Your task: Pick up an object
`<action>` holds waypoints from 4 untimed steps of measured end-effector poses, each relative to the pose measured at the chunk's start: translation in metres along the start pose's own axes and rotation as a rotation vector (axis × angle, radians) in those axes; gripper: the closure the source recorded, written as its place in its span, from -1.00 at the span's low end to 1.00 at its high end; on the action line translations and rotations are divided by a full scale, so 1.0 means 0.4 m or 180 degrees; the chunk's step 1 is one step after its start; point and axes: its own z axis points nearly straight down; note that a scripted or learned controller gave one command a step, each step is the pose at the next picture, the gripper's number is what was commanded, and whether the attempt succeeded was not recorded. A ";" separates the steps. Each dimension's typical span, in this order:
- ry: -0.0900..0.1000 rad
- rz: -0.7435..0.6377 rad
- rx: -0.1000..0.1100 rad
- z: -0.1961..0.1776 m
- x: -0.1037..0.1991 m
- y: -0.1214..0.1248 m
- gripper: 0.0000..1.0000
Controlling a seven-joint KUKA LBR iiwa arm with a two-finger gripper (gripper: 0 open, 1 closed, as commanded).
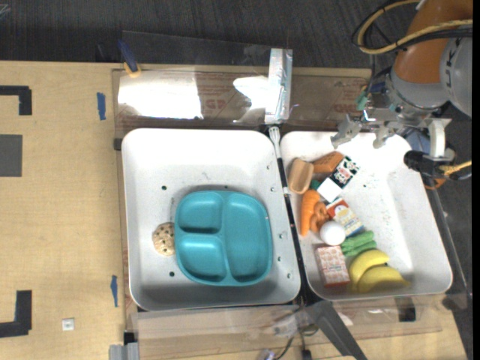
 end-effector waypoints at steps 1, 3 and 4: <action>-0.0008 -0.0147 -0.0036 0.211 -0.003 0.009 -1.00; 0.0028 -0.0024 -0.0010 0.243 -0.189 -0.218 -1.00; -0.0003 -0.0449 -0.0024 0.117 -0.006 -0.181 -1.00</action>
